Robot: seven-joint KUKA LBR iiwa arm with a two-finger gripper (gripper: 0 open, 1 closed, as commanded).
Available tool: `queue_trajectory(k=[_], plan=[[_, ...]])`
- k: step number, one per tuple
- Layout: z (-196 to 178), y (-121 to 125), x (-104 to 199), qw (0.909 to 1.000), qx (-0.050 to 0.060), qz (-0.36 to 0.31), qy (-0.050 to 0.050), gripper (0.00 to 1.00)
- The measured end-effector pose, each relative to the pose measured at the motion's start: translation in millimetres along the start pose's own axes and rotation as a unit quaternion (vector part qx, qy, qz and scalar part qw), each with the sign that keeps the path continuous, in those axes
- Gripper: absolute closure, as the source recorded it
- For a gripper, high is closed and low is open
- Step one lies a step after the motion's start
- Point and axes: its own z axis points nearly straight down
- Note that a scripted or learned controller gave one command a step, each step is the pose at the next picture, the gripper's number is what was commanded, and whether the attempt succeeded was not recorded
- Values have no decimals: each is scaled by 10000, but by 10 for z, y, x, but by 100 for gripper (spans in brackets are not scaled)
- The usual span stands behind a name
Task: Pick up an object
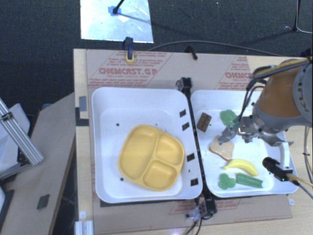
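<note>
Toast-shaped piece [221, 149] is what the jaws [228, 136] look closest to right now, sitting in the right bin [208, 180] just under and a touch left of the metal tip. Honestly can't tell if the jaws are spread or pressed together, the end of the arm is a grey blob from this angle, and nothing visibly sits between them, so I wouldn't call anything grabbed.

Other candidates in that bin: a brown chocolate block [203, 122] up by the divider, a green leafy piece [228, 116] right next to the arm, a yellow banana [241, 167] just below the toast, and green broccoli [226, 181] touching a green bean pod [250, 180] near the front wall. The left bin [105, 106] holds a yellow divided tray [151, 156], well apart from all this.

What I'd worry about:
- the toast lies flat and thin, so my guess is the jaws could slide over the top or just shove it instead of getting a bite
- the banana is near it, so a slightly off descent might nudge it or pinch two things
- the leafy piece is partly tucked beside the wrist, and could get knocked around
- coming down too hard on a flat item means hitting the bin floor

Looks like approach stage to me, nothing lifted yet.
</note>
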Motion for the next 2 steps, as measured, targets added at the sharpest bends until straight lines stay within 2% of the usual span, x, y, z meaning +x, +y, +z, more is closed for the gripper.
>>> queue_trajectory(k=[1, 2], plan=[[516, 5, 3, 10000, -8, 6, -3, 0], [377, 22, -1, 10000, -34, 2, -6, 100]])
